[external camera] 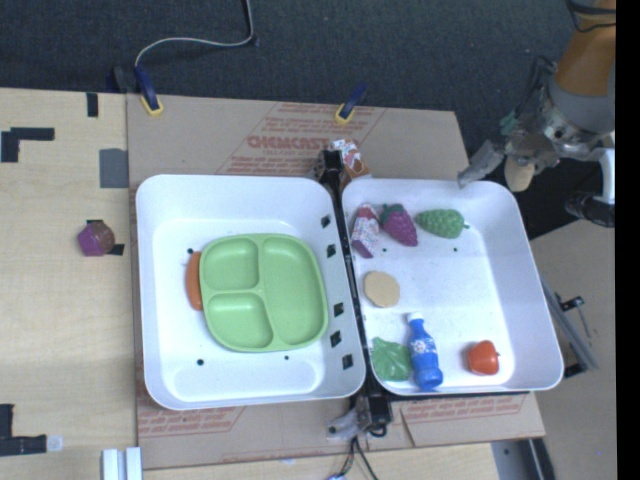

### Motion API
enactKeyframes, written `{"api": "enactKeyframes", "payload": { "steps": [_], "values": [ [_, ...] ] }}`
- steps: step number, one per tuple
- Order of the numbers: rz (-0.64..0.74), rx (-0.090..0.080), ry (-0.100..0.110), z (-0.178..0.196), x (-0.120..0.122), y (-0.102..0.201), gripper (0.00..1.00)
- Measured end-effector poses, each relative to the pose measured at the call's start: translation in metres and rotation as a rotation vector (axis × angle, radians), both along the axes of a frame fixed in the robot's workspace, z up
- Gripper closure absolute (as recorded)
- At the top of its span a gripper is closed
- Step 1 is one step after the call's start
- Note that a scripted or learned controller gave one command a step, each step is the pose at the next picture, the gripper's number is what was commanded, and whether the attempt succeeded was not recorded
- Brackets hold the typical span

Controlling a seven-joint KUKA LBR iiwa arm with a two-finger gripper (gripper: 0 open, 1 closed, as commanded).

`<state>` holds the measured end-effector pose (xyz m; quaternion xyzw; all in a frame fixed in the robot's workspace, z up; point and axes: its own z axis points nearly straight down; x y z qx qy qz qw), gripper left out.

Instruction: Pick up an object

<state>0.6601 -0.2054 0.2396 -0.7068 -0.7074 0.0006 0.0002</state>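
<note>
Up at the right bin's (pixel 520 230) far right corner, the jaws (pixel 497 166) hung just outside the rim, over the dark floor (pixel 400 28), with nothing between them; how wide they stood apart could not be told. Along that bin's far edge lay a red-and-white packet (pixel 364 232), a purple piece (pixel 399 224) and a green bumpy piece (pixel 440 222), close together near the divider. A tan round piece (pixel 381 289) sat left of centre. On the near edge were a green leafy piece (pixel 390 358) touching a blue bottle (pixel 424 352), and a red piece (pixel 483 358) toward the near right corner. The bin's middle and right side lay open. The left bin (pixel 160 298) held a green divided plate (pixel 265 291) with an orange piece (pixel 193 278) tucked against its left edge. Both bins sat on cardboard (pixel 250 138) over a wooden table (pixel 50 198), where a small purple object (pixel 96 238) rested well apart
</note>
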Motion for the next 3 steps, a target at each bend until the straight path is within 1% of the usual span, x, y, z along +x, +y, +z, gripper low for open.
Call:
{"api": "enactKeyframes", "payload": {
  "steps": [1, 2, 3],
  "values": [
    [0.001, 0.001, 0.002, -0.083, -0.022, 0.077, 0.00],
    [-0.002, -0.009, -0.004, -0.149, 0.002, 0.099, 0.00],
    [-0.002, -0.008, -0.003, -0.138, 0.002, 0.100, 1.00]
  ]
}}
